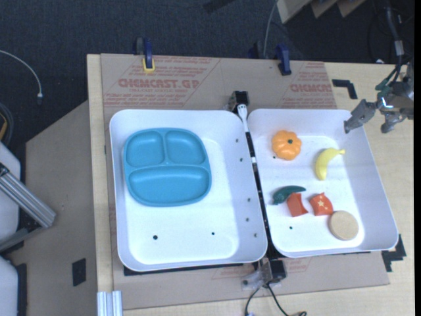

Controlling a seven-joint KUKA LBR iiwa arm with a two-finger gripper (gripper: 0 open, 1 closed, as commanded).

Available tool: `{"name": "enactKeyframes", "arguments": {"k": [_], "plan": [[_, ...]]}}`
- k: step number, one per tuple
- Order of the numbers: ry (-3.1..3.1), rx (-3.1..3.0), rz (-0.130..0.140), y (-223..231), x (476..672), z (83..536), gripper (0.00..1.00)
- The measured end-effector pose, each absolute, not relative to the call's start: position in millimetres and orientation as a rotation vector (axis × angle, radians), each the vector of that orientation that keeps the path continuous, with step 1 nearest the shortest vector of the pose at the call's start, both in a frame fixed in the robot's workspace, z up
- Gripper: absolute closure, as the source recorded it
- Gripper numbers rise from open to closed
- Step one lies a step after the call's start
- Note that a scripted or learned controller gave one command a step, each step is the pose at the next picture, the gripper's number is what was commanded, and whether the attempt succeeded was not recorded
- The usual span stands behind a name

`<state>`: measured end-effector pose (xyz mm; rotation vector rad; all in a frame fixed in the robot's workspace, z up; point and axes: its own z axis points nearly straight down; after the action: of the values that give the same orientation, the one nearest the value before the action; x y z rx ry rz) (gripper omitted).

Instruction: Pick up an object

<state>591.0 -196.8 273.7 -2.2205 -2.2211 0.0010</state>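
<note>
Two shallow white plastic bins sit side by side on a tan cardboard-covered bench [197,84] printed with red lettering. The left bin [131,242] carries a smooth sky-blue plastic plate with three compartments [168,166], two small ones at the far side and one wide one nearer the camera. The right bin [368,196] holds the toy foods: a glossy, rounded orange pumpkin with ribbed sides [287,145] toward the far left of the bin; a curved yellow plastic banana [327,162] just right of it, its long axis running on a slant from lower left up to its stem tip at upper right; a stubby red pepper with a dark green stalk [291,199], its stalk end pointing up and left; a blocky red strawberry-like piece [321,204] just beside that; and a flat, round tan cookie-like disc [344,226] near the front right corner. The grey metal two-finger gripper [371,117] hangs at the far right corner of the right bin, above its rim, its fingers spread apart with nothing between them, well apart from all the foods.
</note>
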Motion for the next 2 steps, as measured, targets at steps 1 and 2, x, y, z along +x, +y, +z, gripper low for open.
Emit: {"name": "enactKeyframes", "arguments": {"k": [1,2], "plan": [[-2.218,-2.22,0.003,-205.6,595.7,220.0,0.0],[-2.219,-2.22,0.002,-211.6,600.1,161.9,0.0]]}}
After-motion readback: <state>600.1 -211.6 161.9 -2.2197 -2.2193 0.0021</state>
